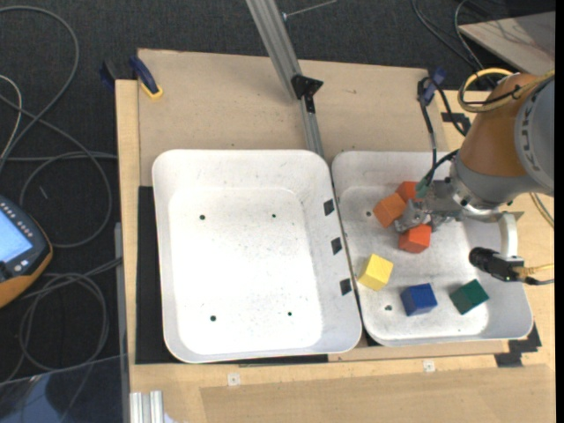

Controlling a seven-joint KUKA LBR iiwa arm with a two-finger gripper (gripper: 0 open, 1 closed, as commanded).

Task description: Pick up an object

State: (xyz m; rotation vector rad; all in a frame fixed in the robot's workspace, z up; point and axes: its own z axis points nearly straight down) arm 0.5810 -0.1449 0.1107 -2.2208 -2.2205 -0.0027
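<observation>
My gripper [413,221] is low in the right bin [441,324], near its middle, with the arm coming in from the right. A red-orange block [416,239] lies directly under and against the gripper's tip. An orange block [389,210] sits just to the gripper's left, and a second orange block [406,190] is behind it, partly hidden by the gripper. Nearer the front of the bin lie a yellow block [376,271], a blue block [419,299] and a green block [469,296].
The left bin [176,236] stands beside the right one, sharing a raised middle wall with black clips [336,245]. A metal strut [282,51] slants down from the top to the bins' back edge. Cables lie on the floor at left.
</observation>
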